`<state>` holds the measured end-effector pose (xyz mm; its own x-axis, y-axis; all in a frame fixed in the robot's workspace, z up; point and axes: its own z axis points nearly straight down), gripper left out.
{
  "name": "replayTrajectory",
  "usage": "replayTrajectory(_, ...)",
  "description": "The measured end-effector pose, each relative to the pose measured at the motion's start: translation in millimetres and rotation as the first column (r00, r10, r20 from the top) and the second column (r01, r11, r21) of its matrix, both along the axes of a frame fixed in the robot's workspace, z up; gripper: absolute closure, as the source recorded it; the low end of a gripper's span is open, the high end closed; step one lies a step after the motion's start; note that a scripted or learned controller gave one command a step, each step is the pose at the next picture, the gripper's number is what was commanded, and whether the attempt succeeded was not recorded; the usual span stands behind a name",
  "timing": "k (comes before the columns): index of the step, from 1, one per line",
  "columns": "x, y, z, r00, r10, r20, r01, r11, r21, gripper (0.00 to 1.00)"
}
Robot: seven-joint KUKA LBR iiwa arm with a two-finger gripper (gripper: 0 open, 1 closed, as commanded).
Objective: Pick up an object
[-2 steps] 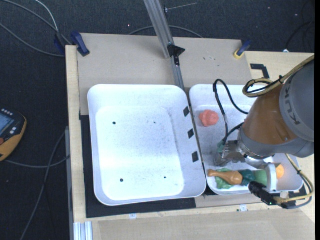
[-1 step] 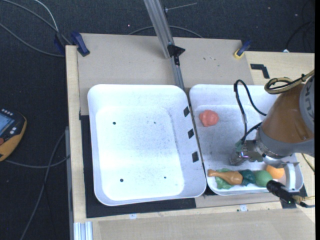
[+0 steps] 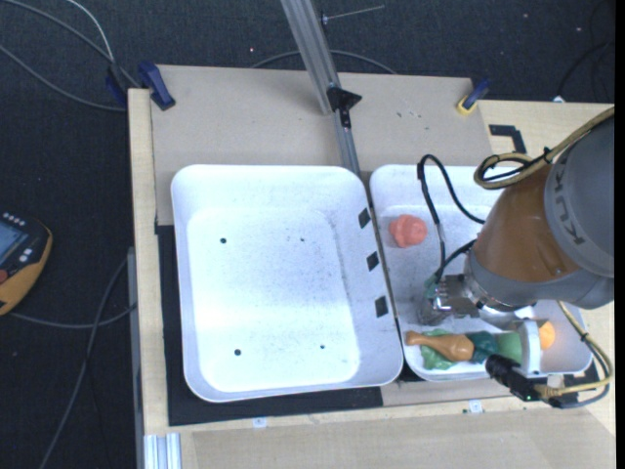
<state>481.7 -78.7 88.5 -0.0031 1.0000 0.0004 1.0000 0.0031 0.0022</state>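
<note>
Clutter sits in the right bin (image 3: 386, 186), the arm's wrist hanging low over its near half. From the camera view, the gripper (image 3: 437, 301) points down toward the bin floor at about 9 o'clock from the wrist's orange band; how wide it stands, and whether it has anything, I cannot tell, since the wrist body covers it.

Three candidates lie in this bin. A pink lump (image 3: 408, 230) rests alone at 12 o'clock from the gripper, well apart from the others. An orange-brown club-shaped toy (image 3: 439, 341) lies along the near wall at 6 o'clock, touching a green toy (image 3: 480, 350) at its 3 o'clock end.

All three look like small, light toys, probably soft foam or smooth plastic, so weight should be no concern; slipping is the likelier trouble. The pink lump seems easiest: rounded, free on all sides, best pinched across its middle. The club-shaped toy would be best taken across its narrow neck, though the wall crowds it.

The left bin (image 3: 181, 189) lies at 9 o'clock.
</note>
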Motion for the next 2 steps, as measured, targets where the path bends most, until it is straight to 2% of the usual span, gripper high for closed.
replayTrajectory(1, 0.1, -0.8, 0.3, 1.0, -0.002, 0.0, 0.002, 1.0, 0.0, 0.0)
replayTrajectory(2, 1.2, 75.2, 102.9, 1.0, 0.005, 0.007, -0.005, 1.0, 0.003, 0.0)
